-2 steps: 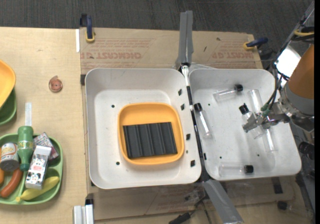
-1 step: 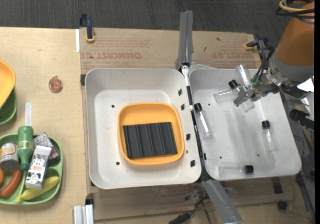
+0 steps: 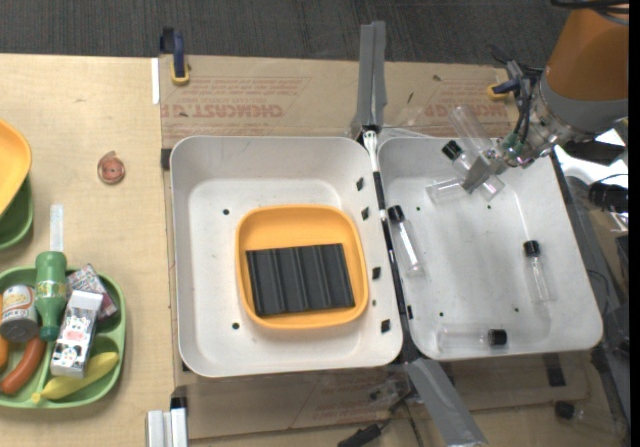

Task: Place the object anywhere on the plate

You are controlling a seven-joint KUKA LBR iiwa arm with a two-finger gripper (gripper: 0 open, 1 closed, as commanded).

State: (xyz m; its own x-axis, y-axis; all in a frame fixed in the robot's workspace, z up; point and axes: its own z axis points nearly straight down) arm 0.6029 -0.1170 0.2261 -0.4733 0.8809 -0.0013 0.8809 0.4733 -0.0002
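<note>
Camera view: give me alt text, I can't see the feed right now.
An orange plate holding a dark ribbed block sits in the left bin. The gripper hovers over the right bin, where clear vials lie scattered.

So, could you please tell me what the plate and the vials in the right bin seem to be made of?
The plate looks like matte orange plastic, with an even colour, a soft rim and a dark ribbed insert. The vials look like clear glass or plastic: the white bin shows through them, and their caps are black.
</note>
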